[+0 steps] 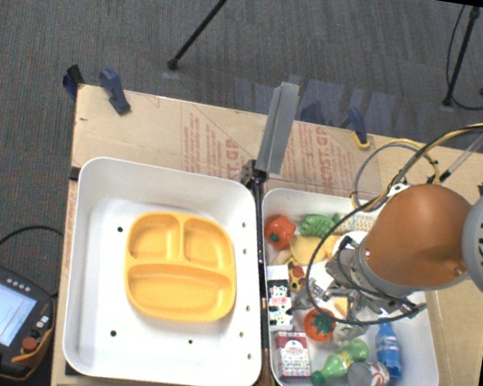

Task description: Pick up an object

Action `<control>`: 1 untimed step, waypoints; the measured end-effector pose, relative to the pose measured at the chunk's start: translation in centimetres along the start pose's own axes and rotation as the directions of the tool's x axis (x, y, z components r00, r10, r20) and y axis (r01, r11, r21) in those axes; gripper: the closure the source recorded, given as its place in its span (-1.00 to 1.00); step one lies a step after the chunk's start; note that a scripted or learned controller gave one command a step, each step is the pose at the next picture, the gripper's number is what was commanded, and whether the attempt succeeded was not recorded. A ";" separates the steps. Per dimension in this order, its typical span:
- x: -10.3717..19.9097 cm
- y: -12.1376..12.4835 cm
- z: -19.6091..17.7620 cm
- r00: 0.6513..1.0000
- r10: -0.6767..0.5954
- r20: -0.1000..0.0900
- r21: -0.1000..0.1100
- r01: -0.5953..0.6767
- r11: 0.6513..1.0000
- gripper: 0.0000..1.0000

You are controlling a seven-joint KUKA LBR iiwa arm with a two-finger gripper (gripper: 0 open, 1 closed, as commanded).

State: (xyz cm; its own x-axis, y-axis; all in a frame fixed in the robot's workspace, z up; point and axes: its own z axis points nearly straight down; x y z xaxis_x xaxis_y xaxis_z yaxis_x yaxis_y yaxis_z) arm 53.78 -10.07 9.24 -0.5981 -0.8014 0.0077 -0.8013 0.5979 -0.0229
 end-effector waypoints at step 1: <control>-3.1 -11.3 0.5 0.988 0.155 0.012 -0.021 -0.155 0.988 -1.00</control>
State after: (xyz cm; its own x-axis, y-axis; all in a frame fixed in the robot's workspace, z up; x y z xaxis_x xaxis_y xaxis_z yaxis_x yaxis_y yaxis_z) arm 64.66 -14.37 9.01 -0.7150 -0.6991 -0.0081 -0.6991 0.7150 -0.0030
